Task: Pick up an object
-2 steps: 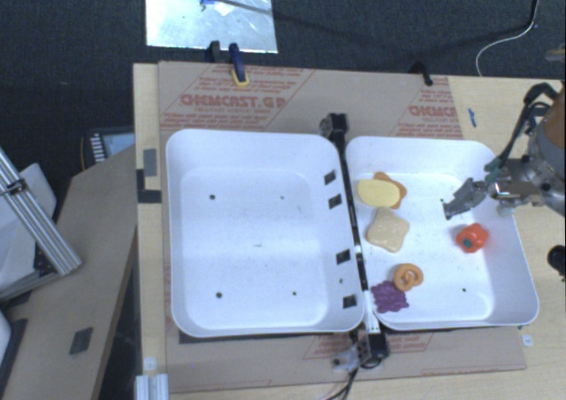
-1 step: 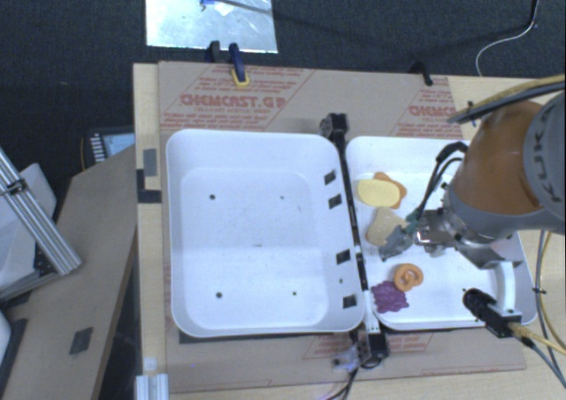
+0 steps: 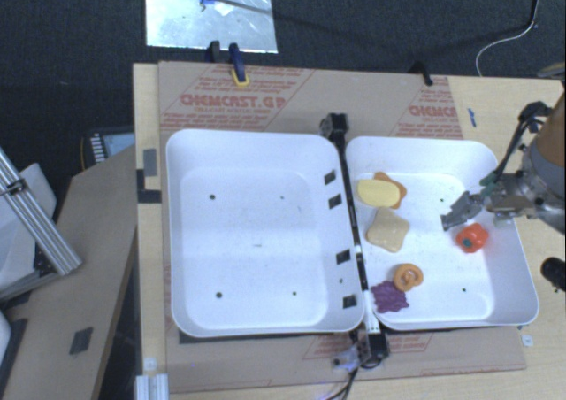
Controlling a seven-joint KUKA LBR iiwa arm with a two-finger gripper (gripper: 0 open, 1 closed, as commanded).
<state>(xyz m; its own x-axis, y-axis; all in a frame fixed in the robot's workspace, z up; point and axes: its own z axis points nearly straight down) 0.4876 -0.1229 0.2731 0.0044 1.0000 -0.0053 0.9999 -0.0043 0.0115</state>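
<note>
A slanted overhead look at a counter [image 3: 292, 88] covered with printed cardboard, bearing two shallow white bins side by side.

The grey robot arm [image 3: 544, 181] comes in from the right edge and hangs over the right bin [image 3: 442, 159]. Its pincer [image 3: 462, 211] points leftward, low over the bin floor. Whether the pincer is spread or pressed together cannot be told from this angle, and nothing can be seen between its tips.

Just below and slightly right of the pincer lies a small orange-red toy [image 3: 472, 238], close to the tip but whether touching is unclear. Well to the left of the pincer, near the bin's left wall, sits a yellow and orange piece [image 3: 382, 191] like a slice of bread or cheese. Below that, still left of the pincer, rests a pale cream block [image 3: 387, 232]. Further down and left of the pincer lies an orange ring [image 3: 408, 277], and just beside it, toward the bin's lower left corner, a purple lump [image 3: 390, 297].

The left bin [image 3: 256, 230] lies far to the left of the pincer, past a row of dark clips [image 3: 340, 230] joining the two bins.

Far above and left of the pincer, beyond the counter, a shiny silver sheet [image 3: 208, 0] lies on dark carpet.
</note>
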